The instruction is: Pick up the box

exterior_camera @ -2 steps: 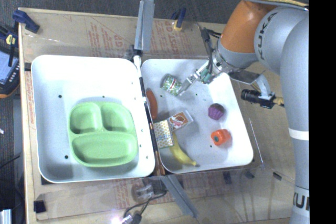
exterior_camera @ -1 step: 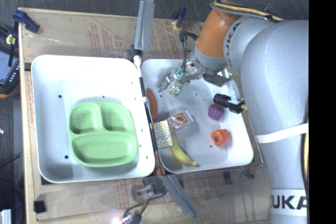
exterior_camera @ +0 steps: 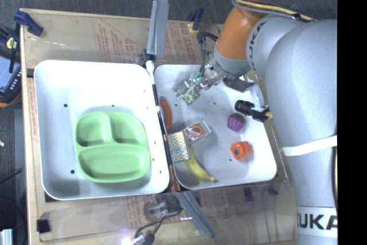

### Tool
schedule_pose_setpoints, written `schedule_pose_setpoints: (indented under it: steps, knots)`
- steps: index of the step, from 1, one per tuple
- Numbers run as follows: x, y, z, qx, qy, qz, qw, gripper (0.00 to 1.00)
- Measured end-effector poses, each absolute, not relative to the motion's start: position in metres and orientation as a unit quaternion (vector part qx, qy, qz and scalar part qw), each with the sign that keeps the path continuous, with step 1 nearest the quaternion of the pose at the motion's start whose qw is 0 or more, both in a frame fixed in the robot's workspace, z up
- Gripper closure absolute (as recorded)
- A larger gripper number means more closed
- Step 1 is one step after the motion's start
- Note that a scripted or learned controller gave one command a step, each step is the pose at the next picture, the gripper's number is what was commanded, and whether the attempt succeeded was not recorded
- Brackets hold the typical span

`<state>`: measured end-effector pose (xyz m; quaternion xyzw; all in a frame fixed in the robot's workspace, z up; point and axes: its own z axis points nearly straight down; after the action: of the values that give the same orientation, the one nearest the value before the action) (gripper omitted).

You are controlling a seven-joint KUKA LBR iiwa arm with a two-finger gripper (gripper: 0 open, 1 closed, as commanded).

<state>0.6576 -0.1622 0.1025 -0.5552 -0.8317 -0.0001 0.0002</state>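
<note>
**Item: box, awaiting pickup — approach stage**

Landmark: banana [exterior_camera: 196, 168], at the right bin's [exterior_camera: 269, 164] near edge.
- Box [exterior_camera: 195, 132]: small, flat, white-edged with red-orange print, lying tilted just above the banana, beside a patterned packet [exterior_camera: 178, 146].
- Gripper [exterior_camera: 195, 88]: well above the banana near the bin's far wall, over a crumpled wrapper; opening cannot be judged, grasp unconfirmed.
- Step judged: pre-grasp. Next move likely calls for travelling toward the banana, descending squarely onto the box.
</note>
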Motion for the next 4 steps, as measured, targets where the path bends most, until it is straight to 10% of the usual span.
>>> schedule_pose_setpoints:
  steps: [1, 2, 3, 4]
  knots:
    - [0.647, -0.087, 0.193, -0.506, -0.863, 0.0001, 0.000, 1.00]
    - [0.631, 0.037, 0.191, -0.516, -0.856, 0.0014, 0.002, 1.00]
    - [0.606, 0.104, 0.093, -0.490, -0.872, -0.0011, -0.001, 1.00]
    - [0.657, 0.074, 0.193, -0.534, -0.845, -0.0001, 0.000, 1.00]
